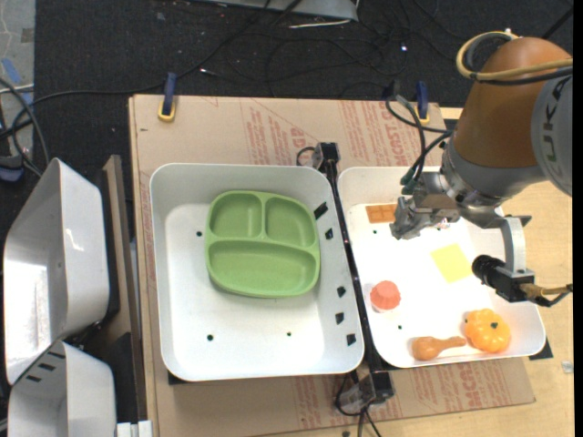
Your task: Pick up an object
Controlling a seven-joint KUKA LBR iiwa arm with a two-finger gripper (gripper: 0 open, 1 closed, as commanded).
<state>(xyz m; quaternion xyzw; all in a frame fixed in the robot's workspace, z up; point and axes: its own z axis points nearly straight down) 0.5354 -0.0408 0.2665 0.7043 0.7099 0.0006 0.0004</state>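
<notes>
Lower right of the frame: an orange pumpkin toy (487, 330) and tan gourd (435, 345) lie in the right bin (537, 340), with a pink cup (385, 295) and yellow square (451, 263) above them. The end effector (412, 218) hovers over the bin's upper part beside an orange block (380, 213); whether it is apart or together cannot be told. The left bin (168, 271) holds a green divided plate (263, 243).

The right bin (364, 244) holds five small things: an orange block (381, 213) near its far left corner, a flat yellow square (450, 262) mid-bin, and a red-orange cup-like piece (385, 295) by the left wall. Along the near edge lie a tan gourd-shaped toy (434, 345) and, just beside it, an orange toy pumpkin (487, 330).
</notes>
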